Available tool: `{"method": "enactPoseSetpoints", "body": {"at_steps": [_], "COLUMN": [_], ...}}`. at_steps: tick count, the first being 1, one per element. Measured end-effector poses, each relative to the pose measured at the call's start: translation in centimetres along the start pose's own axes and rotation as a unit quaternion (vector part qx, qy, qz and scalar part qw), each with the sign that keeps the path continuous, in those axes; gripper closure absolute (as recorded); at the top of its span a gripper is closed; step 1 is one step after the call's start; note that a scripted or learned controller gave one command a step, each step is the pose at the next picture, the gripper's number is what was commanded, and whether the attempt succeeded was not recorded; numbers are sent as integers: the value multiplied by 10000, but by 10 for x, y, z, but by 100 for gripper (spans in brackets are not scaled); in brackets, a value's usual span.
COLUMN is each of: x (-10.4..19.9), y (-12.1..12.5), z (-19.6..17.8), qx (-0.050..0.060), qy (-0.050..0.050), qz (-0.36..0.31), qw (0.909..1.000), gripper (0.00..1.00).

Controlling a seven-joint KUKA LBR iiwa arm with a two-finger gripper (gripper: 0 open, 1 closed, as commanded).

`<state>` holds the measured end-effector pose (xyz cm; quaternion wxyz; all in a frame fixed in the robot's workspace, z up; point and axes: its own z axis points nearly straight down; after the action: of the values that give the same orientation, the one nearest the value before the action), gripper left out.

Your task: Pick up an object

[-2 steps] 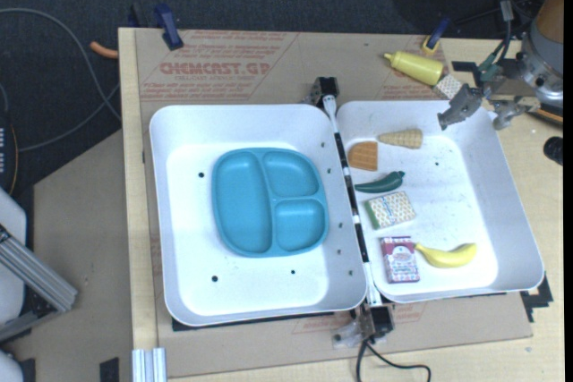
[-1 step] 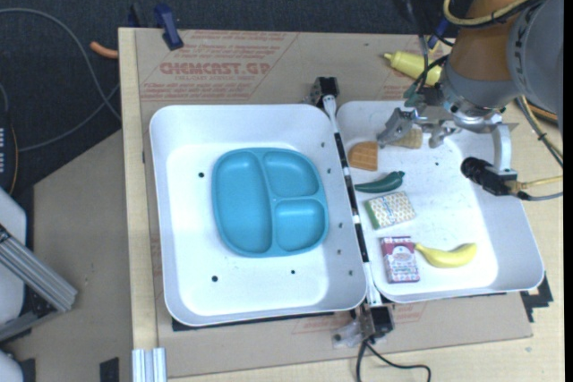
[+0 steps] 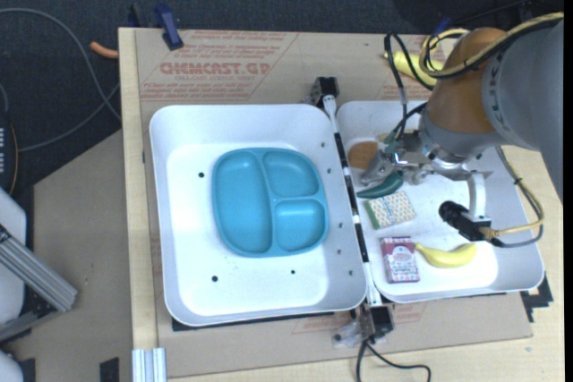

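Observation:
My gripper [image 3: 392, 164] is low in the right bin [image 3: 515, 273], near its left wall. Its tip is just above a curved teal object [image 3: 383, 187] and beside a brown round object [image 3: 362, 154]; I cannot tell whether it touches either. A pale patterned pad [image 3: 392, 210] lies just below the teal object. Toward the front of the bin lie a small red box [image 3: 400, 259] and a yellow banana [image 3: 448, 256]. The wrist and arm [image 3: 466, 103] hide the back part of this bin.
The left bin [image 3: 179, 157] holds a blue divided plate [image 3: 269, 199]. A raised divider [image 3: 347, 192] separates the two bins. A yellow item [image 3: 403, 63] lies on the bench behind the right bin, and a blue clip [image 3: 166, 26] sits at the bench's back left.

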<state>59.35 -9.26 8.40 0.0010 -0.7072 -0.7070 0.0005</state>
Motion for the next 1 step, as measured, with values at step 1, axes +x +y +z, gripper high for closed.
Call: {"method": "enactPoseSetpoints", "body": {"at_steps": [1], "x": [0], "y": [1], "z": [-10], "qx": [-15], "qy": [-1], "qz": [4], "qw": [10000], "gripper": [100]}}
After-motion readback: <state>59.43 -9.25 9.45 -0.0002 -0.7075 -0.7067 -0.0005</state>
